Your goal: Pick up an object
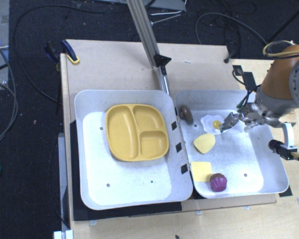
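Note:
The right bin (pixel 249 158) holds a fried egg toy (pixel 212 123), a brown oval piece (pixel 186 114), a pale yellow wedge (pixel 204 143), a yellow square slab (pixel 201 171) and a purple berry-like toy (pixel 218 182). My gripper (pixel 228 123) reaches in from the right and hangs low at the egg's right edge, fingertips pointing left toward it. Whether anything sits between the fingers is hidden by the angle.
The left bin (pixel 89 148) carries a yellow divided tray (pixel 137 132). A slanted metal pole (pixel 144 29) crosses the back and ends between the bins. A black clamp on the arm (pixel 281 148) hangs over the right bin's right side.

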Action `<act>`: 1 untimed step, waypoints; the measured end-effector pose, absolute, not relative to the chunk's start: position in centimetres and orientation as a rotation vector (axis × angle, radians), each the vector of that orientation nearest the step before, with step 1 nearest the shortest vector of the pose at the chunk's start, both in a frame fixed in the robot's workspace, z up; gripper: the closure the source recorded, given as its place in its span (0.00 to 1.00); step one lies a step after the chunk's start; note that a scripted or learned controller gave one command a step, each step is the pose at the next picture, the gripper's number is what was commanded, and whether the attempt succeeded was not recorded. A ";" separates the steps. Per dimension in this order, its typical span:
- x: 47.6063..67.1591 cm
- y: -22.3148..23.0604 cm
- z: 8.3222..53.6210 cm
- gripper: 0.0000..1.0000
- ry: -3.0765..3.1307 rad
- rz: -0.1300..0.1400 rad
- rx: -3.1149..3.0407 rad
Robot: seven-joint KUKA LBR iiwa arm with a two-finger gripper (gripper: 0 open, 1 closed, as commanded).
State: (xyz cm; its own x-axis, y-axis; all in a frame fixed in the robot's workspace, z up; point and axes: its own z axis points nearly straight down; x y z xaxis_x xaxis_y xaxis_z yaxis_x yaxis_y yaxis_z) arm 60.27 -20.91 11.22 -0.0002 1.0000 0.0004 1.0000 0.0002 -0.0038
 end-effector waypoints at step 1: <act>60.3 -20.9 9.2 0.00 -2.223 0.001 -2.222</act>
State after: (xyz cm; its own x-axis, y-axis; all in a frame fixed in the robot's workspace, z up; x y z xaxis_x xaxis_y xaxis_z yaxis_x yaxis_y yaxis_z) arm 60.34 -20.85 9.23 -0.0005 1.0000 -0.0013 1.0000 0.0005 0.0006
